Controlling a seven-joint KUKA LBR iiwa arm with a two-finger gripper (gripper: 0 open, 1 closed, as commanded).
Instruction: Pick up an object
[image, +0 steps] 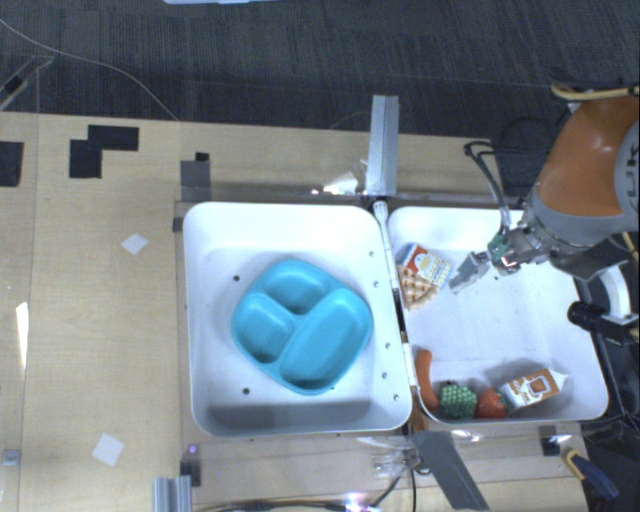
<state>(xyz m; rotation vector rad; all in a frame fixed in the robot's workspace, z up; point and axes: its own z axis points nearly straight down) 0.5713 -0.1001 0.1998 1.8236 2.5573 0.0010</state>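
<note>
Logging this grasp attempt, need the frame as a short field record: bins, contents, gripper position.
left bin: holds a blue three-compartment plate
right bin: holds the small items
waffle packet: upper left of right bin, near the divider
orange-red piece: lower left of right bin
green bumpy item: bottom edge, beside a red item
small carton: lower right of right bin
gripper: over right bin, just right of the waffle packet, nothing visibly held
</note>
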